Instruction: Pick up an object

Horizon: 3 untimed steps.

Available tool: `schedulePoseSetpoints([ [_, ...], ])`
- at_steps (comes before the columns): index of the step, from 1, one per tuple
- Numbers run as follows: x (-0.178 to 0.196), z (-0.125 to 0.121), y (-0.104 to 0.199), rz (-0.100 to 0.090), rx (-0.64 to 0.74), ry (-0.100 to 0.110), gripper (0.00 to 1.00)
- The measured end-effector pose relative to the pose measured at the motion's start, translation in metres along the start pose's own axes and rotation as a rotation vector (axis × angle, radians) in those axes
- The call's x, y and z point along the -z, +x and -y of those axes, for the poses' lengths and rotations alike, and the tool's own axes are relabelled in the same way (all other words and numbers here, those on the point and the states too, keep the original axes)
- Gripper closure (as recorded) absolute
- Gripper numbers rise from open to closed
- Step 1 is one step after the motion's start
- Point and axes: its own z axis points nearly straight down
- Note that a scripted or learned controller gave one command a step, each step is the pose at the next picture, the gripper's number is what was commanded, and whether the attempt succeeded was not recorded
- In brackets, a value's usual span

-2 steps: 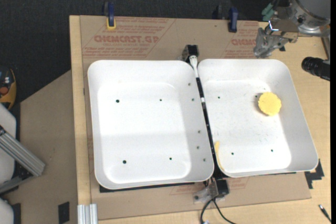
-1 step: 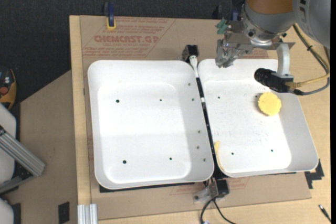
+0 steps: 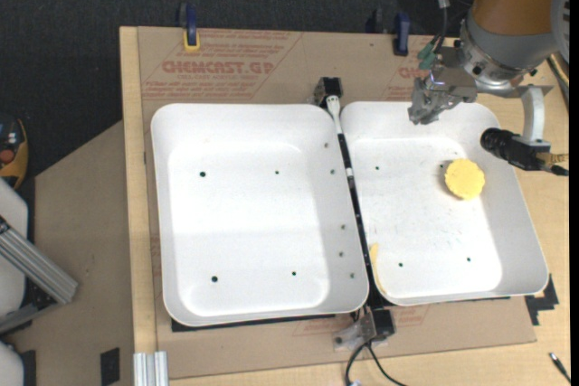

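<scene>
So from the overhead camera view: two shallow white bins sit side by side on a brown board with red lettering; the left bin (image 3: 244, 212) has just a few dark dots on its floor; the right bin (image 3: 434, 240) is where the action is.

The yellow object (image 3: 465, 179), a roundish, sponge-looking lump, lies on the right bin's floor at about 2 o'clock from that bin's centre, near the right wall but not touching it; nothing is in contact with it.

The arm comes in from the 1 o'clock corner of the picture, orange band up top, grey wrist below; the gripper (image 3: 425, 111) hangs over the right bin's far rim, roughly 11 o'clock from the yellow object and well apart from it. The fingers point down and look pinched close together with nothing between them, so it's got no hold on anything.

There's also a thin pale yellow sliver (image 3: 373, 258) tucked at the right bin's left edge, around 8 o'clock from centre; two blue clamps (image 3: 189, 17) pin the board's far edge.
</scene>
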Motion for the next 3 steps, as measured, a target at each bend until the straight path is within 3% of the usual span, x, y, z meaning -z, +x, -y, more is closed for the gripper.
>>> schedulePoseSetpoints([
  [1,0.154,-0.009,0.083,-0.003,0.015,-0.024,1.0],
  [2,0.071,-0.022,0.137,-0.001,0.011,0.006,1.0],
  [3,0.046,0.013,0.065,0.001,-0.002,0.003,1.0],
])
